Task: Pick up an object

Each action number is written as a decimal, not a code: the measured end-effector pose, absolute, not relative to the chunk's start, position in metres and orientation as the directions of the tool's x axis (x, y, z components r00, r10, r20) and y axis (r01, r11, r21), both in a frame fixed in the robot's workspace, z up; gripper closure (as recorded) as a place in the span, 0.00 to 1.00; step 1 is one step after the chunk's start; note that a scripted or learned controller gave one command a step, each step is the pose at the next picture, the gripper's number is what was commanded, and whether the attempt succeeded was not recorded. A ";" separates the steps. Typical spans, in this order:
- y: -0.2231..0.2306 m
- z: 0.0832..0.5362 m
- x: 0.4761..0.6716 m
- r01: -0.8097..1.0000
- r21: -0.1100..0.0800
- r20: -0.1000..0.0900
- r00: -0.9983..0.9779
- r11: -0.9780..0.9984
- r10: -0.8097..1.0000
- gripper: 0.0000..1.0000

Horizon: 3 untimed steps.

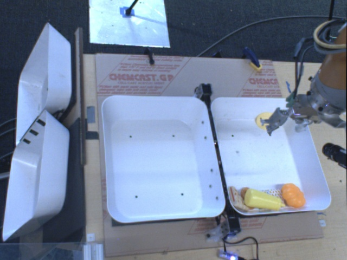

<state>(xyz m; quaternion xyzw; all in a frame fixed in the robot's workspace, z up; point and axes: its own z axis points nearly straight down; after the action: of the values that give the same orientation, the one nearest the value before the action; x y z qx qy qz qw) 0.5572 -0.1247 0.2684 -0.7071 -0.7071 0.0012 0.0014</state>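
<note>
**Supervisor:** Report the current step.

**Operator:** I judge this to be the approach step; nothing is lifted yet. I see the gripper (pixel 272 122) over the upper part of the right bin (pixel 309 145), with the arm (pixel 331 75) reaching in from the right. I cannot tell whether the claw is apart or together; the view is too small and cluttered at that point.

**Supervisor:** Locate the candidate objects.

**Operator:** A pale yellow piece (pixel 263 118) lies on the bin floor just beside the claw, partly covered by it. I cannot tell whether they touch. Three more items sit along the near wall of the same bin, well apart from the claw: a yellow object (pixel 263 200), an orange object (pixel 293 195) next to it, and a small brownish item (pixel 245 192) at the left end. The left bin (pixel 157 156) is not involved.

**Supervisor:** State the requirement for the next move.

**Operator:** My judgement: centre the claw over the pale yellow piece, descend to the floor, then close. The piece looks flat and low, so a slip is likely.
</note>
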 end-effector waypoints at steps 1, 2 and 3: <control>-0.125 0.271 0.558 1.000 0.001 0.000 0.000 0.000 1.000 0.00; -0.120 0.210 0.562 1.000 -0.004 0.001 -0.001 0.001 1.000 0.00; -0.120 0.148 0.563 1.000 -0.004 0.000 0.000 0.000 1.000 0.00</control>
<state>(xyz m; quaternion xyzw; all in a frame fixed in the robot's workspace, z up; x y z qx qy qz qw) 0.5629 -0.1203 0.1482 -0.7071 -0.7071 0.0011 0.0014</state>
